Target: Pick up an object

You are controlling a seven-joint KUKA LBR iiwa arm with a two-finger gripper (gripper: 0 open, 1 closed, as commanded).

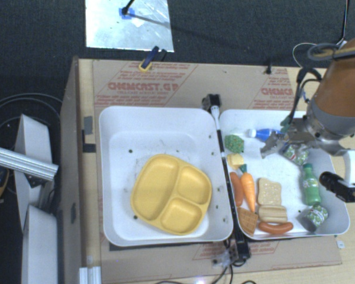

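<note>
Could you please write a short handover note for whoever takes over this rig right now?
Gripper: low over the back of the right bin; open or shut cannot be told, nothing seen held.
Right bin: broccoli, carrot, bread, sausage, green bottle, blue item.
Left bin: yellow tray.
Done: no pick evident.
Left: grasp and lift one object.

You view from one fixed overhead camera, angled down at a slant, both white bins framed, arm entering from the right
</note>
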